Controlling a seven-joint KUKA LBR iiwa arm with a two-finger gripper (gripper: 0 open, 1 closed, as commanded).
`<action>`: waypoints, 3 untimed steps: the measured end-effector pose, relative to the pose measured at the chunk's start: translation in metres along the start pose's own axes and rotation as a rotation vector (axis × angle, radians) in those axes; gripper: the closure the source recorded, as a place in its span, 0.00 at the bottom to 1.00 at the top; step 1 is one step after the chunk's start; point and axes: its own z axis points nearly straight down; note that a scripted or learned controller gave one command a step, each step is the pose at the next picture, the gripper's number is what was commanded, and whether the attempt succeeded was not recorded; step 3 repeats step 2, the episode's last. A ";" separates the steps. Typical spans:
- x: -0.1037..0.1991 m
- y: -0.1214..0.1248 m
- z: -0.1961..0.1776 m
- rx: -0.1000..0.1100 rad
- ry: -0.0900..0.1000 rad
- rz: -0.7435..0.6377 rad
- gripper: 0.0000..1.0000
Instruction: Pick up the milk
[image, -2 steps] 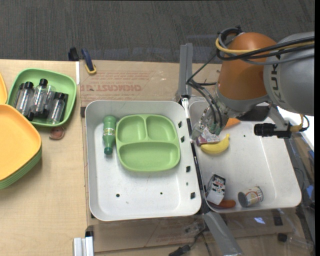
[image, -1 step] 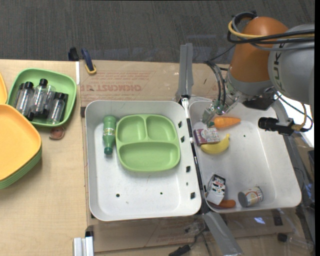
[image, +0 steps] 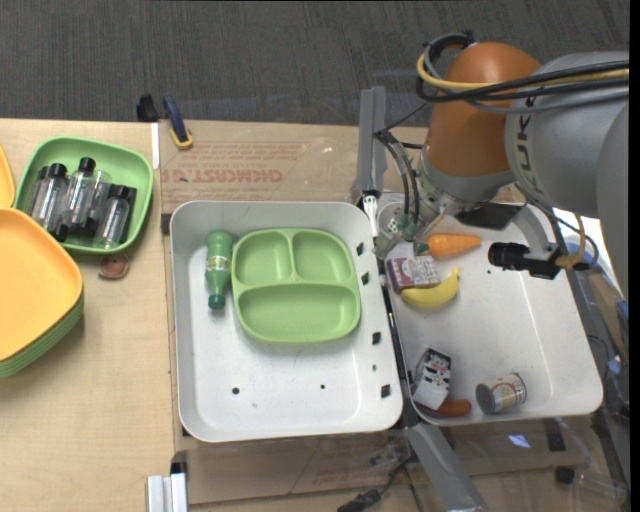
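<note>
Two white bins are seen side by side on the bench. In the right bin (image: 560, 330) the milk (image: 433, 378), a small carton, is found lying tilted at the near left corner, touching a little red-orange piece (image: 453, 407), with a silver can (image: 502, 393) on its side just to the right. Further back, a banana (image: 433, 291) is laid against a small dark red packet (image: 411, 271), and a carrot (image: 452, 243) is placed just behind them. The gripper (image: 405, 222) is parked low over the far left corner of that bin, near the carrot and well apart from the milk; how it stands can't really be told from this angle. In the left bin (image: 270, 390), a green divided plate (image: 295, 283) and a green bottle (image: 218, 267) are set beside each other.
</note>
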 end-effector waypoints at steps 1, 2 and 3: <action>-0.018 -0.029 0.001 0.001 0.001 0.275 1.00; -0.029 -0.031 0.000 0.000 -0.001 0.233 1.00; -0.029 -0.031 0.000 0.000 -0.001 0.233 1.00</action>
